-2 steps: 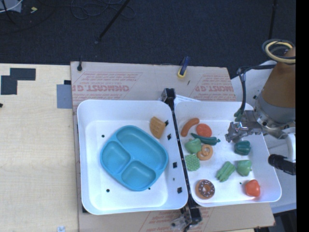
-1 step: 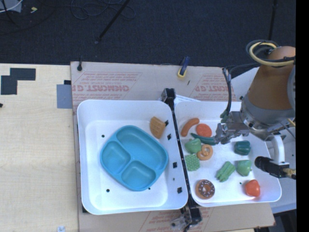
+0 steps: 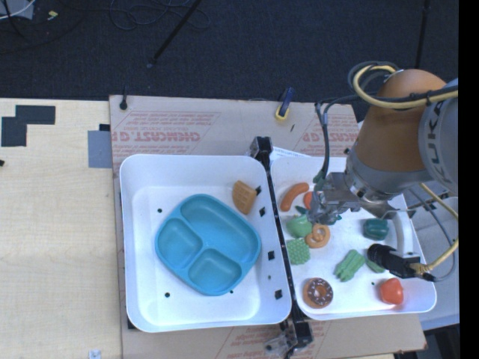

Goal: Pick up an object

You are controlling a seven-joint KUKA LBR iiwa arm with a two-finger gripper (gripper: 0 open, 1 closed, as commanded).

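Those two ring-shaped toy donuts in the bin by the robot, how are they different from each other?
The chocolate donut is dark brown with pale sprinkles; the orange donut is orange-tan. The chocolate donut looks larger than the orange donut. The chocolate donut lies apart near the front rim of the right bin; the orange donut sits just below the gripper, beside a green toy. Both lie flat in that bin.
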